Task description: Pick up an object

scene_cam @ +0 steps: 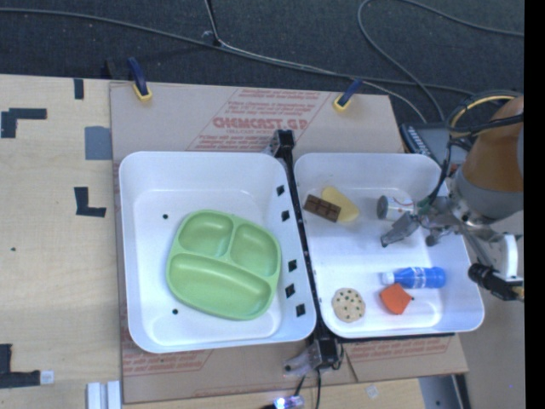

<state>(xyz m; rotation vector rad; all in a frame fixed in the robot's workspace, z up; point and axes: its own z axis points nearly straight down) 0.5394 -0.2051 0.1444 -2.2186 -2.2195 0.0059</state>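
The right bin (426,170) holds a brown chocolate bar (322,207) leaning on a yellow wedge (341,204), a round cookie (347,304), an orange block (395,298), a blue and white bottle (415,277) lying on its side, and a small grey item (384,204). My gripper (410,238) hovers low over the bin's right middle, just above the bottle and right of the grey item. Its two grey fingers are spread open with nothing between them.
A green divided plate (224,263) lies in the left bin (145,177). A black-clipped divider (294,228) separates the bins. Both sit on cardboard (255,118) held by blue and yellow clamps. The arm's grey and orange wrist (494,164) overhangs the right bin's edge.
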